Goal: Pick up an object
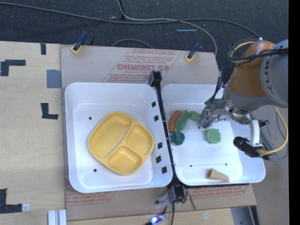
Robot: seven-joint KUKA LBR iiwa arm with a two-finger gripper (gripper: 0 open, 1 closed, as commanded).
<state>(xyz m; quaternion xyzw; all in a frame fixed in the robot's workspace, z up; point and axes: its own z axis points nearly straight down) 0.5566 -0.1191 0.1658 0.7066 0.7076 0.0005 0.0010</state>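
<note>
In the right bin (243, 175) lie an orange sausage-shaped piece (174, 119), a green piece (183, 120) beside it, a dark teal lump (177, 138), a light green knobbly object (213, 136) and a tan wedge (218, 175) near the front wall. My gripper (204, 120) hangs low over the middle of this bin, just right of the green piece and above-left of the knobbly object. Nothing shows between its fingers.
The left bin (75, 125) holds a yellow divided plate (121, 142). A black divider with clips (161, 125) runs between the bins. Cables (140, 18) lie across the dark floor behind the bench, and yellow-blue clamps (79, 42) hold the cardboard base.
</note>
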